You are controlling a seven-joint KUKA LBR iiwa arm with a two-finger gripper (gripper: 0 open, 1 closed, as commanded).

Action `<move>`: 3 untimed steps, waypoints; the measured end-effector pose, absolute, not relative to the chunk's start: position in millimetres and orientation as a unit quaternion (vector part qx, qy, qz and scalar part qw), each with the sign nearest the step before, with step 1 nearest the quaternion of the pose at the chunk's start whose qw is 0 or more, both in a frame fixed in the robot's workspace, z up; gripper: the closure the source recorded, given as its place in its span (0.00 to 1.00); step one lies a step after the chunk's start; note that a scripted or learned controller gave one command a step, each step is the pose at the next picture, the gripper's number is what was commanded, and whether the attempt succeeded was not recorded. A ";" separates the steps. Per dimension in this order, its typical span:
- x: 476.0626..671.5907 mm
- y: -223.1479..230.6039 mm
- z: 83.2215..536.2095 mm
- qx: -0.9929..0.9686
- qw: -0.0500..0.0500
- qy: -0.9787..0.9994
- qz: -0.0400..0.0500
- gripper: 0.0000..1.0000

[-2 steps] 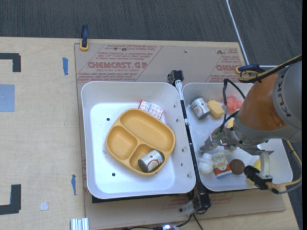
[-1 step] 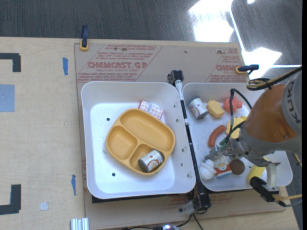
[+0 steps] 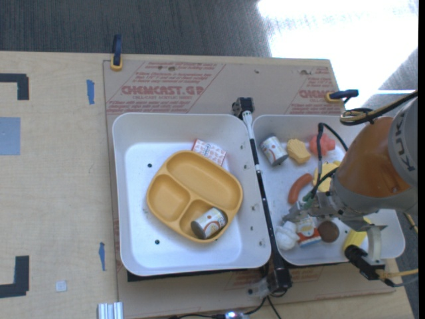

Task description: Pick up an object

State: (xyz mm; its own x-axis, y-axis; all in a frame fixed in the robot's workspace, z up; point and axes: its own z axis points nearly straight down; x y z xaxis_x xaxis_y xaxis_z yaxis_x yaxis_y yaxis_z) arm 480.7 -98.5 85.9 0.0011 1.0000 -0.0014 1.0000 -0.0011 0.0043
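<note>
1. The grey arm with the orange band [image 3: 373,161] reaches in from the right of the frame over the right white bin [image 3: 393,243].
2. The tool [image 3: 300,212] sits low among a red sausage-shaped toy [image 3: 297,187], a white lumpy object [image 3: 285,234] and a brown ball [image 3: 328,231]; whether it is wide or narrow cannot be told.
3. The left white bin [image 3: 133,178] holds a yellow divided plastic plate [image 3: 192,191] with a small tin can [image 3: 209,222] in it.

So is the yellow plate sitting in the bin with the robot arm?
No, the yellow plate lies in the left bin, while the arm is over the right bin.

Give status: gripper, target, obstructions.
Gripper low in right bin, over clutter. No object seen held. Small can sits in yellow tray, left bin.
</note>
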 end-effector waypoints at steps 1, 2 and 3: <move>482.4 -98.4 96.2 0.708 0.004 0.707 0.002 1.00; 480.3 -26.8 184.8 0.706 0.000 0.708 0.001 1.00; 482.0 -26.7 195.0 0.706 0.002 0.708 0.002 1.00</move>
State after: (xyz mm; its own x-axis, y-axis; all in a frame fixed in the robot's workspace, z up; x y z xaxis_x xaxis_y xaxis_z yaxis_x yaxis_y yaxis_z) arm 482.0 -26.7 195.0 -0.0031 1.0000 -0.0004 1.0000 0.0031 0.0061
